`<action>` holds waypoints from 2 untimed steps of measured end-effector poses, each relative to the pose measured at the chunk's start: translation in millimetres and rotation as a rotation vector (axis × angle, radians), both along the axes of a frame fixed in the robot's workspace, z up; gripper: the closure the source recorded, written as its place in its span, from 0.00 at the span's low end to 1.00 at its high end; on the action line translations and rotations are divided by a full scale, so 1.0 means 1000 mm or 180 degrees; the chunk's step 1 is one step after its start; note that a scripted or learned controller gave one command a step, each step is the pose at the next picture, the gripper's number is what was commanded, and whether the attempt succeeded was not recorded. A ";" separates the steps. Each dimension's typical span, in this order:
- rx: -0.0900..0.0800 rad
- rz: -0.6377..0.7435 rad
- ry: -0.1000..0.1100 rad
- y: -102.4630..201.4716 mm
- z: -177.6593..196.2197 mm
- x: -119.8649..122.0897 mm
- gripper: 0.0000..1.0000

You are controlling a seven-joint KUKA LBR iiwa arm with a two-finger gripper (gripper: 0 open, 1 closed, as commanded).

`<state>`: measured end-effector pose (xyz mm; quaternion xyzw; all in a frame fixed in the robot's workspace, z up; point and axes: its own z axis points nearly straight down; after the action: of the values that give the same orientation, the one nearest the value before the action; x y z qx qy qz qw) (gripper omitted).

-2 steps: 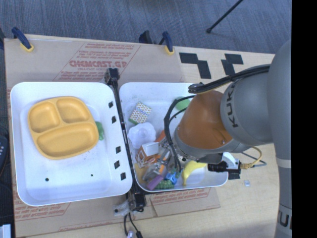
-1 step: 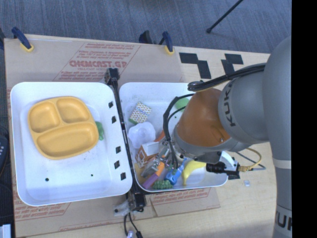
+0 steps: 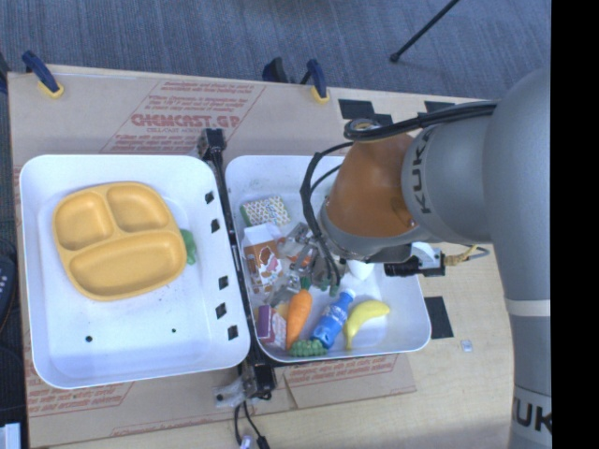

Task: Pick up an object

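Grey carpet (image 3: 187, 17) lay beyond a bench topped with brown printed cardboard (image 3: 178, 110), held at its far edge by blue clamps (image 3: 316, 78). Two shallow white bins sat side by side on it, joined by a black divider strip (image 3: 223, 241).

In the left bin (image 3: 37, 344) a yellow sectioned tray (image 3: 117, 238) with three compartments rested toward the far side, and a small green item (image 3: 190, 247) touched its right edge. Its near floor was bare apart from a few dark specks.

The right bin (image 3: 412, 330) held a crowded heap of small things. An orange toy carrot (image 3: 299, 314) lay tilted near the front with its green top (image 3: 307, 348) at the rim. Just beside it on the right lay a blue bottle with a white cap (image 3: 333, 319), and next to that a yellow banana (image 3: 366, 318). A patterned packet (image 3: 265, 210) sat toward the far left corner, a printed orange and white package (image 3: 266, 260) lay below it, and a small purple item (image 3: 265, 324) lay by the left wall.

The arm (image 3: 468, 185) reached in from the right, its orange band (image 3: 372, 190) hanging over the right bin. The gripper (image 3: 314, 258) was down among the clutter in the middle of that bin, just above the carrot; whether it was spread or closed could not be told, and no object was seen clamped in it.
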<state>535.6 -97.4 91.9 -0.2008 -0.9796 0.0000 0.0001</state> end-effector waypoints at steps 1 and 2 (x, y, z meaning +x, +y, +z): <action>0.0003 -0.0648 0.0012 0.000 -0.001 -0.048 0.00; 0.0004 -0.0124 0.0013 0.007 -0.001 -0.059 0.00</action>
<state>476.3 -90.6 91.2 -0.2198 -0.9755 -0.0002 0.0022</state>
